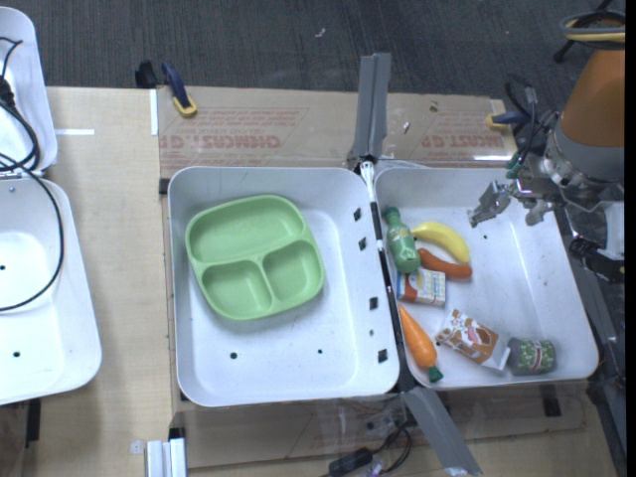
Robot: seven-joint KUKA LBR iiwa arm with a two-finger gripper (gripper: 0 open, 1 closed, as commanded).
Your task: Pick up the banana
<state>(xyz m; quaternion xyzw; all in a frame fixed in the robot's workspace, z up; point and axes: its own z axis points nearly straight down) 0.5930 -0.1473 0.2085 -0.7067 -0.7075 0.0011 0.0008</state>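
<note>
So we've got two white bins side by side. The left bin (199, 366) has a green tray (255, 256) with three compartments sitting in it. The right bin (537, 296) holds the clutter. The banana (442, 238) lies near the bin's left side, toward the far end, curved and yellow. Right below it, touching or almost touching, there's a red-orange sausage-looking thing (444, 263), and just left of both is a green bottle (401, 245). A small carton (423, 287) sits near the bottle's near end. Closer to us there's a carrot (418, 341) along the left wall, a snack packet (469, 338), and a green can (533, 356) in the near right corner.

The gripper (507, 202) hangs over the far right part of that bin, well apart from the banana, with nothing in it. Fingers look spread, as far as we can see.
</note>
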